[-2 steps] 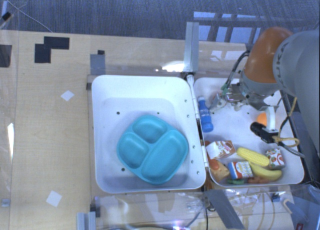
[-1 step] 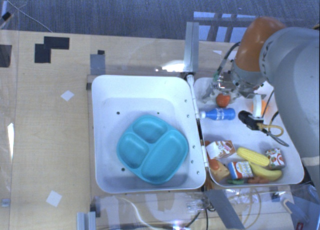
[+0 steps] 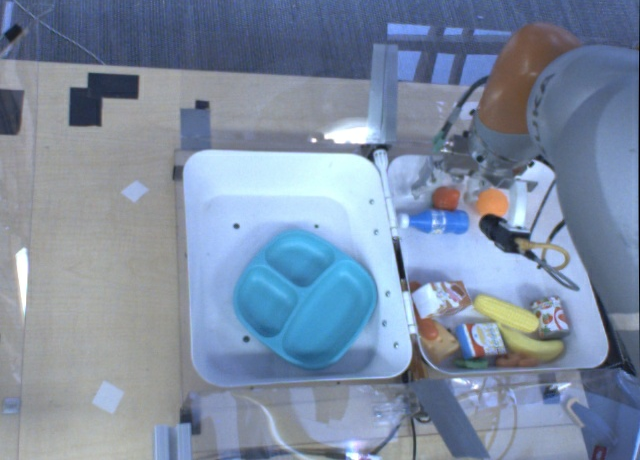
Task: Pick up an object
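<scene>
Two white bins sit side by side on the counter (image 3: 90, 278): the left bin (image 3: 210, 198) holds a big, hard, smooth blue plate (image 3: 305, 296), and the right bin (image 3: 585, 318) holds small things packed close, like a yellow banana (image 3: 510, 314), little cartons (image 3: 482, 338), a blue bottle (image 3: 437, 222) and an orange ball (image 3: 492, 201). The end effector (image 3: 470, 170) hangs over the far end of the right bin, near the light, round, slippery ball, and I cannot tell if it is clenched or released. I think the ball may roll, so grab its middle; the far wall is close, with more room toward the near side.
</scene>
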You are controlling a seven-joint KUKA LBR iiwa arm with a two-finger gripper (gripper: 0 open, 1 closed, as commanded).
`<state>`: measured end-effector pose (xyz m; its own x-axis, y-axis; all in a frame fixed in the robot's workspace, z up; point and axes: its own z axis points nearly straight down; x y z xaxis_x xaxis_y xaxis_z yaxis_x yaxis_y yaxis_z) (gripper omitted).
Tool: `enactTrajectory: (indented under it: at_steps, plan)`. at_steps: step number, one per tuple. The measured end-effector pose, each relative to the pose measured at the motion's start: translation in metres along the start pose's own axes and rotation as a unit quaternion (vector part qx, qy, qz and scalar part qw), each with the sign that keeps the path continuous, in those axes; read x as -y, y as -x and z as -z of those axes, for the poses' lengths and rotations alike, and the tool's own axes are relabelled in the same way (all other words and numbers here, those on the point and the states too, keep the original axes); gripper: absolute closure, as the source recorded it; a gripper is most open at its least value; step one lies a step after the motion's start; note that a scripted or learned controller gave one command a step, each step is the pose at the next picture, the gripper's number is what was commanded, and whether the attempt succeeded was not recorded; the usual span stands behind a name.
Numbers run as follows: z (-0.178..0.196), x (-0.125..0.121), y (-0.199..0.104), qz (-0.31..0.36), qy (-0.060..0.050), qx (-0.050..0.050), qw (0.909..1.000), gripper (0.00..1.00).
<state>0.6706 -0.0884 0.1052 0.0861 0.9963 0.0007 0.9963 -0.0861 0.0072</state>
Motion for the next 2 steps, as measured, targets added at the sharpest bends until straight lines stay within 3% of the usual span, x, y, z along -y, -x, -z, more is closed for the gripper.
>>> enactTrajectory:
  at_steps: [1,2]
  plan:
    - [-0.018,0.005,0.011,-0.033,0.000,0.000,0.9995,0.00]
    - [-0.005,0.003,0.009,-0.030,0.003,0.000,0.9995,1.00]
